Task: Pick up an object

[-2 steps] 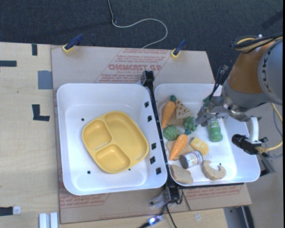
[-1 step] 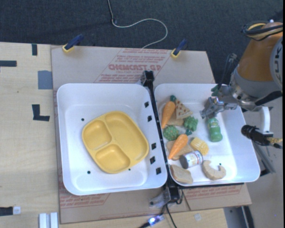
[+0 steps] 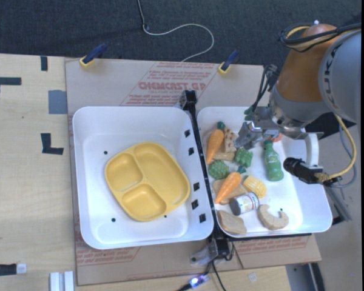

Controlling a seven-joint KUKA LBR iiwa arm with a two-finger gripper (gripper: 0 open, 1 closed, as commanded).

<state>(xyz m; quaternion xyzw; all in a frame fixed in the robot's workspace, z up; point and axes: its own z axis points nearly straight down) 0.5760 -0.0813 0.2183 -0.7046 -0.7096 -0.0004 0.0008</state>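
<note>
Worktop [image 3: 24, 162]: pale wood with dark markings, a cardboard sheet [image 3: 164, 83] laid over it and held by two blue-and-yellow clamps at its far edge. Left bin [image 3: 88, 123]: white, shallow, holding one yellow divided plate [image 3: 147, 179] that lies flat near its middle. Right bin [image 3: 318, 214]: white, shallow, carrying the candidate objects in a loose cluster against its left wall. From the left: an upper carrot [image 3: 214, 143], long axis running near-to-far; broccoli [image 3: 218, 169] just below it; a lower carrot [image 3: 229, 187] tilted on a diagonal; a bread slice [image 3: 232, 223] at the near corner; a small jar [image 3: 244, 204] lying on its side; a green leafy piece [image 3: 244, 157]; a corn piece [image 3: 254, 185]; a curved pastry [image 3: 273, 217] at the near edge; a green bottle [image 3: 272, 162], long axis near-to-far, furthest right of the group. End effector [image 3: 250, 133]: low over the far part of the cluster, between the upper carrot on its left and the green bottle on its right, the green leafy piece just nearward of it. Its opening cannot be made out, and nothing is seen in its hold. Judgement: the nearest objects lie just nearward and leftward, so a short descent, not a long traverse, appears to be what is called for.
</note>
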